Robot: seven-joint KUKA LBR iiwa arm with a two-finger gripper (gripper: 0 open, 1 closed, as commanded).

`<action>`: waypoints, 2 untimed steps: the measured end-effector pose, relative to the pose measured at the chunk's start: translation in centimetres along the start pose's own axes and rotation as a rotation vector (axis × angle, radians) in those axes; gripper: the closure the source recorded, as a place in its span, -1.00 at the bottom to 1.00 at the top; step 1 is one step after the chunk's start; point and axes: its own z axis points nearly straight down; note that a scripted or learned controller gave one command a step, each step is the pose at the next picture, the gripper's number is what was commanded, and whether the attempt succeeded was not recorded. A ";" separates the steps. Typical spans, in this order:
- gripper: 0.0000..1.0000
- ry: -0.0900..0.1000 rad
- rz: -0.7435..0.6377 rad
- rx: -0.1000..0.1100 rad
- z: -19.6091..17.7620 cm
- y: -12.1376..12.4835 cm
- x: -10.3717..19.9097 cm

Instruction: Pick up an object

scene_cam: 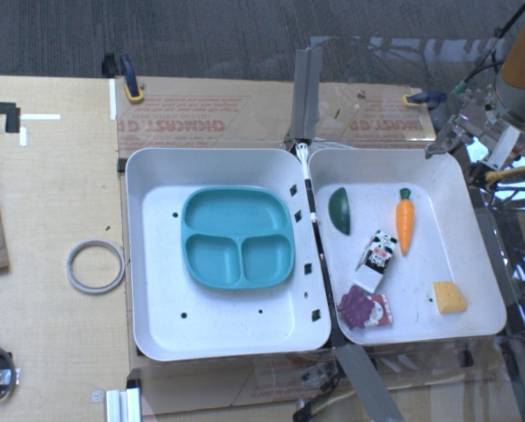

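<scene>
Task not yet begun, by the look of it: every candidate object lies loose in the right bin [473, 236], none lifted. My hand [473, 134] sits at the far right corner of that bin, above the rim, half lost in cables and bracketry; whether it is wide or narrow I cannot tell. Nothing visible in it.

Left to do, as I judge: choose a target, move in over the bin, descend, close, lift. All of it.

Right bin contents:
- carrot [404, 221]: orange, tapered, green cap at the far end, smooth like moulded plastic. Lies lengthwise, near the bin centre.
- green piece [339, 210]: dark, glossy, leaf- or pod-shaped, near the left wall.
- cow-print carton [379, 255]: small, boxy, black-and-white, tilted, just left of the carrot's tip.
- purple grapes packet [365, 309]: flat, knobbly print, near the front left corner, just below the carton.
- yellow block [449, 297]: spongy-looking, squarish, by itself toward the front right.

Left bin [148, 262]: one teal divided plate [239, 237], three compartments, rounded corners, matte.

On the counter [51, 183], well apart from the bins: a pale tape ring [96, 265].

Carrot or yellow block look the easiest picks; both stand apart from neighbours.
</scene>
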 end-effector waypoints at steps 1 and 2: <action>1.00 -0.003 -0.005 0.002 -0.8 0.0 0.1; -1.00 -0.004 -0.004 0.002 -0.8 0.0 0.1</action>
